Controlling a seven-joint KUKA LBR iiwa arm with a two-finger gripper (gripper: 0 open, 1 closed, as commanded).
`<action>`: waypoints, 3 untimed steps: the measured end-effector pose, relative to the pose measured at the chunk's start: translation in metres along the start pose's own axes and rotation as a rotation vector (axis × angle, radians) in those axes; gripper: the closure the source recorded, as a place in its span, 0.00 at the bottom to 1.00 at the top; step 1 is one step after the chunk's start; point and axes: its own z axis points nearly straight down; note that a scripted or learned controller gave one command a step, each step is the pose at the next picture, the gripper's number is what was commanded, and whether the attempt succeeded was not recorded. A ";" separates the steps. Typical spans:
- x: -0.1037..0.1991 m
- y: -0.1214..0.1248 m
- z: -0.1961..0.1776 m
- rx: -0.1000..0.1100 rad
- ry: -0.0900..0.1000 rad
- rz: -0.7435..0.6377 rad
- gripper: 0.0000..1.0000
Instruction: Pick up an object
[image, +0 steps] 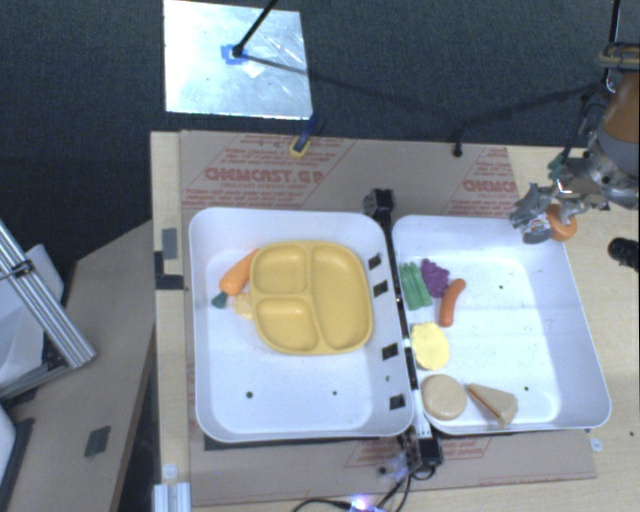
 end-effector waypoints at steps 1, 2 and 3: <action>0.000 0.001 0.001 0.005 0.001 0.000 1.00; 0.046 -0.028 0.010 0.010 0.003 -0.001 1.00; 0.091 -0.055 0.017 0.011 0.004 -0.002 1.00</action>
